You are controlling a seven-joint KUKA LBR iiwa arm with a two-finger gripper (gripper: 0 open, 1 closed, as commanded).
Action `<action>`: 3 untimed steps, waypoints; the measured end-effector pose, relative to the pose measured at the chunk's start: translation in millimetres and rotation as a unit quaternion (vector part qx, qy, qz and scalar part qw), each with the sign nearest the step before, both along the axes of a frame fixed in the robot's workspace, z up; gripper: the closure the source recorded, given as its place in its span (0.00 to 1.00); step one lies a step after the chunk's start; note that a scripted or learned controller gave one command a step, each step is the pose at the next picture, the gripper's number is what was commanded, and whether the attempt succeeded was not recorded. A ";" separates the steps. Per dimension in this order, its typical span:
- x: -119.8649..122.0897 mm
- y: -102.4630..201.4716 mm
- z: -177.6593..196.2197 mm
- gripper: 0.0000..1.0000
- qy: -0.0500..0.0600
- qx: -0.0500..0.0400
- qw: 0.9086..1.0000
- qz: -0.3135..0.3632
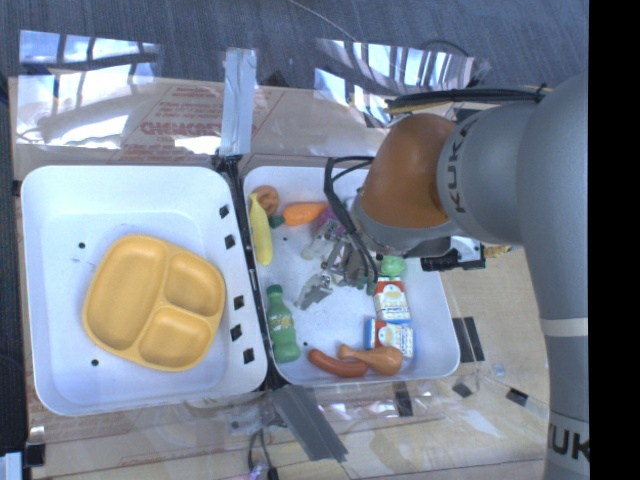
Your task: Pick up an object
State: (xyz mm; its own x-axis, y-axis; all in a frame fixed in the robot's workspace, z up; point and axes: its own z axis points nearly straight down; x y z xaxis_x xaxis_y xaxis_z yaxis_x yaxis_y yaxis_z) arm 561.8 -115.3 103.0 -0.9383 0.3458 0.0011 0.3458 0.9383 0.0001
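Nearest the camera, along the bottom edge of the right bin (pixel 440 353), a red sausage (pixel 337 364) and a tan drumstick-shaped toy (pixel 375 357) are seen lying side by side, touching. Just above them a small juice carton (pixel 390 318) is found, and to their left a green bottle (pixel 281 325) lies beside the divider between the bins. The gripper (pixel 322 286) is seen over the bare middle of the right bin, its metal fingers (pixel 312 294) spread apart with nothing between them. The green bottle lies just to its left and the carton to its right, both apart from it. Farther back, a yellow banana (pixel 261 231) and an orange carrot (pixel 303 212) lie near the bin's far left corner. In the left bin (pixel 50 208) a yellow divided plate (pixel 153 301) is seen.
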 end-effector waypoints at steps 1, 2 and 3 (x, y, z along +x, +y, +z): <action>53.9 17.4 -10.6 0.00 -0.001 0.000 1.000 -0.016; 16.8 19.8 -11.3 0.00 0.001 0.000 0.996 -0.087; -5.9 11.1 33.7 0.00 0.000 0.000 1.000 0.009</action>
State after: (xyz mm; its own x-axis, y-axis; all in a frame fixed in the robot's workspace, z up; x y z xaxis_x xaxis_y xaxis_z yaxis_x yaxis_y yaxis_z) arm 555.9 -104.2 136.8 -0.9442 0.3293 0.0017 0.3293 0.9442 -0.0004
